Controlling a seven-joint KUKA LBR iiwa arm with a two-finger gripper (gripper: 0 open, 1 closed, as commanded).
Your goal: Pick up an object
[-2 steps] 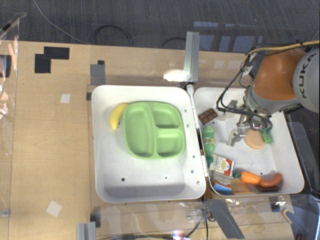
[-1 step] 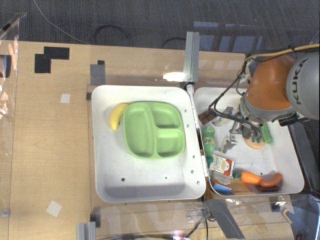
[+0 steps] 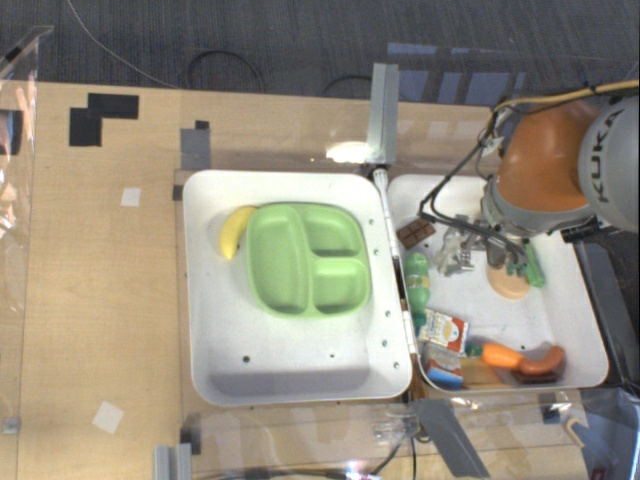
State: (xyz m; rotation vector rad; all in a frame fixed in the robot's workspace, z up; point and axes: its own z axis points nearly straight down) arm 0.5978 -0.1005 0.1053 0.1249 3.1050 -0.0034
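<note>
Right bin (image 3: pixel 590 313), contents: tan wooden disc (image 3: pixel 510 284), flat and without a long axis, touching a green piece (image 3: pixel 533 270) whose long axis runs 11 to 5 o'clock. Gripper (image 3: pixel 478 253) hangs just at the disc's 10 o'clock, apart from it; jaws' spread cannot be told. Left bin (image 3: pixel 205 298): green divided plate (image 3: pixel 305 258), banana (image 3: pixel 234 231) at its 9 o'clock.

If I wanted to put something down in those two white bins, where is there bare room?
The left bin has bare floor in front of the green tray, and a strip along its left wall below the banana. The right bin is crowded: the gripper hangs mid-bin, and the carton and carrot fill its near end.
</note>
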